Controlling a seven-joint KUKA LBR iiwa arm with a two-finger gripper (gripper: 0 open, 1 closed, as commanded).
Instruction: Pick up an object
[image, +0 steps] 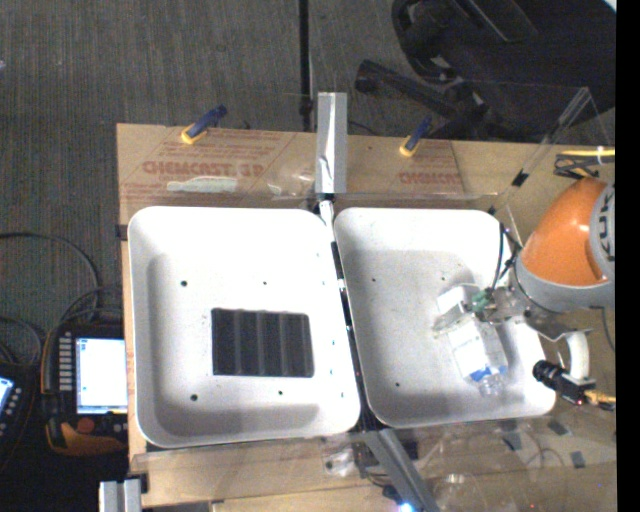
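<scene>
A clear plastic bottle (476, 356) with a blue cap lies in the right bin (400, 260), near its front right corner, cap toward the front. My gripper (458, 309) hangs low over the bottle's far end, reaching in from the right under the orange wrist band (562, 246). It looks to be touching or just above the bottle; I cannot tell which. A black ribbed rectangular block (262, 342) lies flat in the middle of the left bin (170, 250), far from the gripper.
The bins meet at a ridge (340, 300) down the centre. Behind them a brown board (240, 170) carries two clamps and an upright metal post (330, 140). A teach pendant (85, 375) and cables lie on the floor at the left.
</scene>
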